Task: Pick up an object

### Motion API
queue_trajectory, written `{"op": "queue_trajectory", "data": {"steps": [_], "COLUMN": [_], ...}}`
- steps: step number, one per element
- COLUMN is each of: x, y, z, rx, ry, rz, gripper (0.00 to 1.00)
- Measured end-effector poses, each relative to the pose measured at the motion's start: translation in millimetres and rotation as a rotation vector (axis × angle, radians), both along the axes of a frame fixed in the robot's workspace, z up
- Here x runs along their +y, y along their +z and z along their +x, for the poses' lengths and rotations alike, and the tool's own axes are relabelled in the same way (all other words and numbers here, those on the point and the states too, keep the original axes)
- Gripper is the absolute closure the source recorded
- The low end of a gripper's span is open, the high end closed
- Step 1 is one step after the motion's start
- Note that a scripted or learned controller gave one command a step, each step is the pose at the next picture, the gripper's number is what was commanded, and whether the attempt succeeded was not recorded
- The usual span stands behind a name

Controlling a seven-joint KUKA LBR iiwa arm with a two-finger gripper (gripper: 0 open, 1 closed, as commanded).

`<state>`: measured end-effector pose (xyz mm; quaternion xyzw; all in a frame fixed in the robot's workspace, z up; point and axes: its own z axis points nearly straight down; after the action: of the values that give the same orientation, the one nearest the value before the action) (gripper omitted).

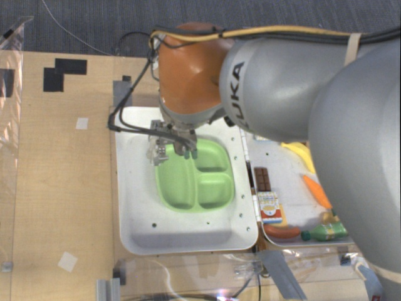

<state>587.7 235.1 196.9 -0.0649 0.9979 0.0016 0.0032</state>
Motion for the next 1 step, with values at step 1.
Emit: {"op": "queue_trajectory", "data": {"steps": [1], "x": [1.1], "y": [0.5], "z": [-72.7], "rx": [0.000], "ry": [0.102], "rz": [0.000], "gripper": [1.00]}}
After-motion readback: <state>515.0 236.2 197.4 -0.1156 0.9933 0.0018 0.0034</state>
